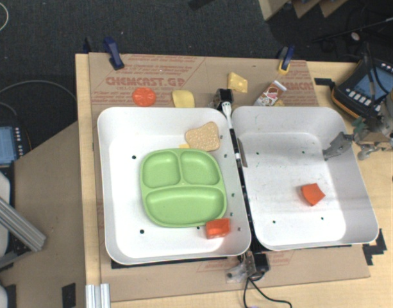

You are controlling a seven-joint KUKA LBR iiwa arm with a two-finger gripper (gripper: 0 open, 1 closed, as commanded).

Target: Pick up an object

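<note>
Camera view, looking down at a slant. You have two shallow white bins side by side on a cardboard-covered bench: the left bin (113,172) and the right bin (279,133).

Left bin: a green divided plate (182,188) with three compartments lies roughly in the middle. A tan slice of toy bread (203,136) sits just beyond the plate's far edge, touching or nearly touching it. A small orange block (218,228) lies at the plate's near right corner, close to the wall shared with the other bin.

Right bin: one orange cube (313,194) rests on the floor, toward the near right. Nothing else lies near it.

The gripper (338,146) comes in from the right over the right bin's far right rim, well apart from the orange cube. Its grey tip is small and partly blurred; you cannot tell how the jaws stand. Nothing is visible between them.

Beyond the bins, on the cardboard: an orange round piece (143,96), a yellow piece (183,98), a yellow wedge (237,81) and a small printed packet (270,95).
</note>
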